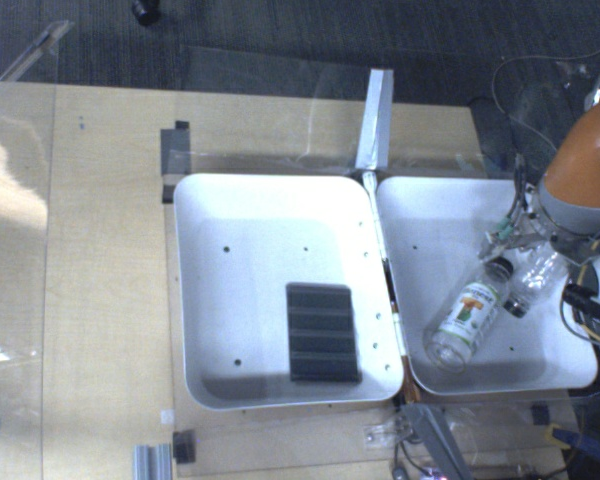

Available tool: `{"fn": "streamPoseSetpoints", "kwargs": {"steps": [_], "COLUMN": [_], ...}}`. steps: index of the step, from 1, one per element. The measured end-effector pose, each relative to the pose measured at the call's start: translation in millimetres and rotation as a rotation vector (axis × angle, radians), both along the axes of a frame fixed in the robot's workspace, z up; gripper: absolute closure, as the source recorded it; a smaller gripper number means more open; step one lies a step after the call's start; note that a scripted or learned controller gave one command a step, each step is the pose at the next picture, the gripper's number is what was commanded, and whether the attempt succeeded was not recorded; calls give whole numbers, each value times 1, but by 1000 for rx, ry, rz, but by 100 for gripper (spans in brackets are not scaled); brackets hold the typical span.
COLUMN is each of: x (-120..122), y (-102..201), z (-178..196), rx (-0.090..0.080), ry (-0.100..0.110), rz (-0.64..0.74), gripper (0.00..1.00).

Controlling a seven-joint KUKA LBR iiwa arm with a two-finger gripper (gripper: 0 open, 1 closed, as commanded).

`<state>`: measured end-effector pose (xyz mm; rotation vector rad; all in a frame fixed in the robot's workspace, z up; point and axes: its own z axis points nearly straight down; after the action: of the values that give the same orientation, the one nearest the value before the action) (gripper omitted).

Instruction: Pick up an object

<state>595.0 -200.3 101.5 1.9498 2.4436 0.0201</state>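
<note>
Two shallow white bins sit side by side on the pale wooden desk, the left bin and the right bin meeting at a narrow seam. In the left bin a black ribbed block lies flat toward the near side, right of the middle. In the right bin a clear bottle with a green and orange label lies on its side, tilted so that its dark cap points to the far right and its base to the near left. Just right of the cap lies a second clear bottle, hard to make out against the white floor. The arm, with its orange band, comes in from the right above the far right part of this bin, and the gripper hangs just beyond the labelled bottle's cap. Whether it is spread or pressed together cannot be told, and nothing can be seen held in it.
</note>
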Motion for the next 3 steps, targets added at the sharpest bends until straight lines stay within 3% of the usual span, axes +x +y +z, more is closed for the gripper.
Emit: {"fn": "streamPoseSetpoints", "kwargs": {"steps": [1,2,3], "x": [39,39,-16], "y": [44,44,-2], "z": [68,68,-10], "rx": [0,0,1], "ry": [13,14,12], "rz": [-59,-59,-22], "gripper": [100,0,0]}}
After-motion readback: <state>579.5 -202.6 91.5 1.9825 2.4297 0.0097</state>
